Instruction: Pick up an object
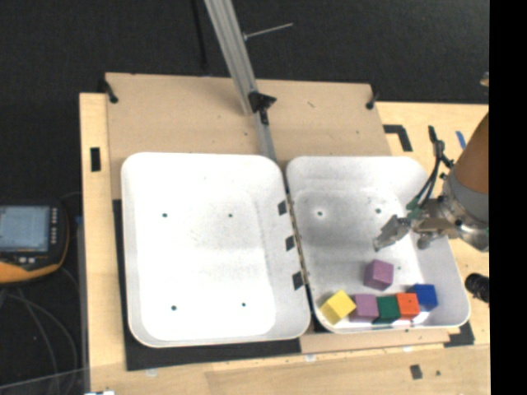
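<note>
gripper point(403, 230): over the right bin point(346, 179), near its right wall, above the block cluster; can't tell the finger state, nothing visibly held
purple block point(380, 273): on the right bin's floor, just below the gripper, apart from it
front row: yellow block point(338, 306), second purple block point(366, 306), green block point(388, 308), orange block point(408, 304), blue block point(425, 295), packed side by side along the front wall
left bin point(206, 245): white, beside the right bin
handheld screen point(29, 230): left of the bench

Slanted overhead view of both bins point(206, 167)
</note>
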Controlling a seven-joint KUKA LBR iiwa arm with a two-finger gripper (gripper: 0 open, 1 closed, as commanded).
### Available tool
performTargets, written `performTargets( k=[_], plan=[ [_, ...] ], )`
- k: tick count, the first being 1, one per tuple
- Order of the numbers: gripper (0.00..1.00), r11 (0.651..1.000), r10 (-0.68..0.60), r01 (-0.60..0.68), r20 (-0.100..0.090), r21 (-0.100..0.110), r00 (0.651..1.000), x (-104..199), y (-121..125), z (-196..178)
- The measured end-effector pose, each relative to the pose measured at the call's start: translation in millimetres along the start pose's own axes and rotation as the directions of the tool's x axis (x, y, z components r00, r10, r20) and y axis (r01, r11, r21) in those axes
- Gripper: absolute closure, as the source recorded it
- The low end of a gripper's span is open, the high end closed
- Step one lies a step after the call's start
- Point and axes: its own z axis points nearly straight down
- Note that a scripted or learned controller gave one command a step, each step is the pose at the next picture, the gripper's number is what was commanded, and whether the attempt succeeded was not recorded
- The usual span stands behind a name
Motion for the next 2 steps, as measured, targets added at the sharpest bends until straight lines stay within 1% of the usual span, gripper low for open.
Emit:
performTargets(
  k=[1,2],
  plan=[
    [0.00,1.000,-0.008,0.008,0.001,0.001,1.000,3,35,138],
    [1.00,1.000,0.002,-0.002,0.001,-0.004,1.000,2,36,125]
  ],
)
